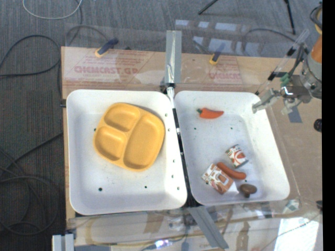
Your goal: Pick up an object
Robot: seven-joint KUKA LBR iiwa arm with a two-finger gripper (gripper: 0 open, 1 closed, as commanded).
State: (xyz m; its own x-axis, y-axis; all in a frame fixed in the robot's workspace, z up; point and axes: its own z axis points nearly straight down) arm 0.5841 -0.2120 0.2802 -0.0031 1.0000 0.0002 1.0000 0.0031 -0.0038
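step: approach | gripper (pixel 275 99) over right bin (pixel 272 140) rim, whether spread or closed I cannot tell | aim: chili pepper (pixel 210 113) (lies alone) | descend straight, centred

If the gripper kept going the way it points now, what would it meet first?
The gripper points left and down over the right bin's upper right corner. It would likely meet the bin's bare floor first, short of the orange chili pepper. Depth is unclear from this slanted view.

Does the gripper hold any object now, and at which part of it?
Nothing is held: the gripper hangs open above the right bin's far right corner.
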